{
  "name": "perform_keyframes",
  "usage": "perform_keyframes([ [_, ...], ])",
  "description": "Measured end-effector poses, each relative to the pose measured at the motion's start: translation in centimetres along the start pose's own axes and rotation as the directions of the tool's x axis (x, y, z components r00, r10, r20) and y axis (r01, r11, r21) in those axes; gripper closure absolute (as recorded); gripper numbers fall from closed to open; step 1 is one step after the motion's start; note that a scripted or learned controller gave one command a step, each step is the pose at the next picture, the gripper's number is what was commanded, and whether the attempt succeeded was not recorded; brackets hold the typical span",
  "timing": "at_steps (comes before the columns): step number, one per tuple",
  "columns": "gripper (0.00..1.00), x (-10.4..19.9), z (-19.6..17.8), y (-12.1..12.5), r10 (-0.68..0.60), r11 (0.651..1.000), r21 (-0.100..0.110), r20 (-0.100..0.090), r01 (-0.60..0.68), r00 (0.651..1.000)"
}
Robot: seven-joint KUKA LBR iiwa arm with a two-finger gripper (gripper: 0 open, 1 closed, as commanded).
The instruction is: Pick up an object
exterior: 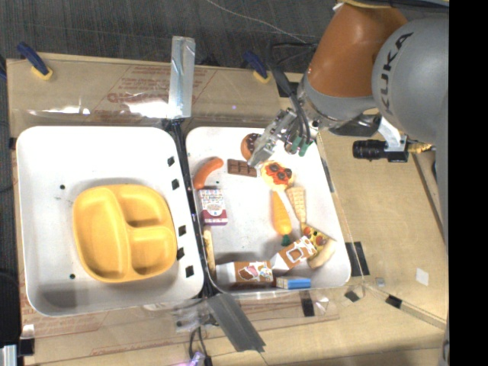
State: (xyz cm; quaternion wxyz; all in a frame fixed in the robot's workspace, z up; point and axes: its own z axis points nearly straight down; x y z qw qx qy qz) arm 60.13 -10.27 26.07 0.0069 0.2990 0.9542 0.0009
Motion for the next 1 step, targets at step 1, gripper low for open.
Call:
perform_keyframes([
  [1, 1.00, 9.38, 3.15, -8.55, 0.003, 1.000, 0.008, -0.015, -0.003, 1.000],
])
